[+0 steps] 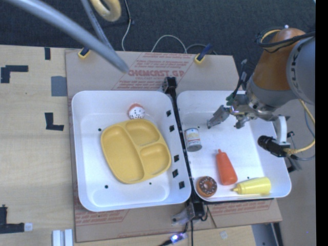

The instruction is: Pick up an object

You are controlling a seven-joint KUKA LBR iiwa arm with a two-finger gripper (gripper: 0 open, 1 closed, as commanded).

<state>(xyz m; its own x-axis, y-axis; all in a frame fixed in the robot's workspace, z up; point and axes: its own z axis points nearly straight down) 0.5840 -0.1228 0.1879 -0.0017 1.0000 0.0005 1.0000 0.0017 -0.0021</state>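
Left bin [84, 188]: yellow divided plate [136, 151] sits near the middle, three compartments, flat on the floor. Small white ball with red marks [136, 111] just beside the plate's far edge, looks like touching it or nearly so

Black divider [177, 137] runs between the two bins

Right bin [266, 160]: small can with a pale label [193, 139] close to the divider, roughly mid-depth. Chocolate donut [207, 186] at the near edge, near the divider corner. Orange-red bottle [225, 167] lying down just right of the donut, neck pointing away from the camera. Yellow bottle [252, 186] lying on its side along the near wall, nozzle pointing left toward the donut, its tip near the orange bottle's base

My gripper [225, 118] is over the far part of the right bin, well apart from the can and above the orange bottle's end. Fingers [217, 118] are spread, one tipped left, one nearer my wrist; nothing between them. Not touching any object as far as I can see. Orange band [277, 60] and grey arm come in from the right, over the bin's far right corner
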